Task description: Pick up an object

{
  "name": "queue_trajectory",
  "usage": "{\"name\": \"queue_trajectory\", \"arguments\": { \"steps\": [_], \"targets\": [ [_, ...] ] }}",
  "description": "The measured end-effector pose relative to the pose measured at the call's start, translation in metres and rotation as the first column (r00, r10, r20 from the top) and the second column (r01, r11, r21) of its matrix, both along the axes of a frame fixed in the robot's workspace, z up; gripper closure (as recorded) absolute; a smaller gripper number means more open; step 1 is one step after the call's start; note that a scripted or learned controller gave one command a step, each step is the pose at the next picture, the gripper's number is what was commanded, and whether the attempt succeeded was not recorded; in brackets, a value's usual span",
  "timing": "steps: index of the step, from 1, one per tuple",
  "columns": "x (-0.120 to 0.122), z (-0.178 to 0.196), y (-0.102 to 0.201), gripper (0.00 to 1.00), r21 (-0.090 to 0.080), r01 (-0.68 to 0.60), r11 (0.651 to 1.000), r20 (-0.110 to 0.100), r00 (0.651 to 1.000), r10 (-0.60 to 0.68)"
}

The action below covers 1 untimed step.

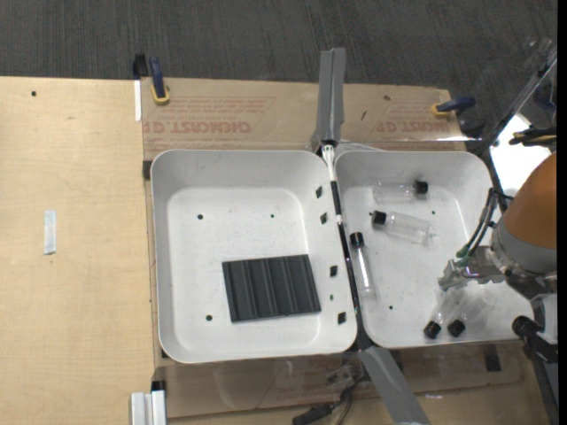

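The right bin [390,330] holds several clear vials with black caps. One vial [406,227] lies near the middle, another [400,189] nearer the back, and a thin tube [361,262] lies along the left wall. Two more vials [446,317] lie at the front right, caps toward the front. My gripper [454,277] hangs low over the right side of this bin, just behind those two vials. I see nothing held in it. A dark ribbed rectangular pad [270,288] lies flat in the left bin [177,184].
The grey arm with its orange band [536,211] comes in from the right over the right bin's edge. A grey divider post [330,96] stands behind the bins. Clamps [155,78] sit on the cardboard at the back.
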State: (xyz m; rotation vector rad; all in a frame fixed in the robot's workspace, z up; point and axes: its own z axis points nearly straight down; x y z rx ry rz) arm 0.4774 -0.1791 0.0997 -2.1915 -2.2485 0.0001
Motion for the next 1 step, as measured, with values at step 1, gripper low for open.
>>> {"name": "queue_trajectory", "arguments": {
  "steps": [1],
  "targets": [
    [0.009, 0.0964, 0.0883, 1.0, -0.002, -0.037, 0.999, 0.0, 0.999, 0.037]
  ]
}}
